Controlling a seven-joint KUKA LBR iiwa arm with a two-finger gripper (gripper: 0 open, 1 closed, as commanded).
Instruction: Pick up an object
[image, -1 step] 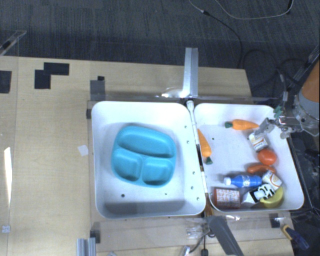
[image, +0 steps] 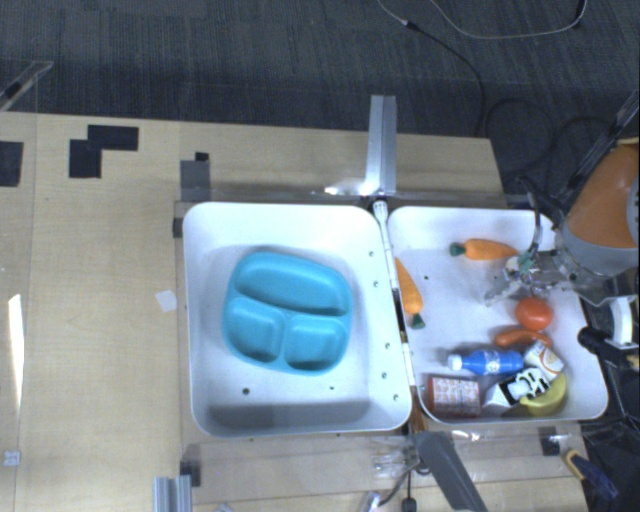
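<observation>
The right bin (image: 440, 300) holds several small items. An orange toy carrot (image: 487, 249) lies near its back wall, and a second carrot (image: 408, 290) leans along the divider. A red tomato (image: 535, 314) sits at the right, with a red-orange piece (image: 514, 337) just in front of it. Nearer the front lie a blue bottle (image: 490, 361), a brown box (image: 455, 394) and a yellow banana (image: 546, 397). My gripper (image: 518, 289) hangs just behind the tomato, between it and the back carrot. Its metal fingers are spread open with nothing between them.
The left bin (image: 205, 300) holds a blue divided plate (image: 288, 310). A metal post (image: 382, 140) rises behind the divider between the bins. The grey and orange arm (image: 605, 225) reaches over the right bin's far right rim. Cables run behind it.
</observation>
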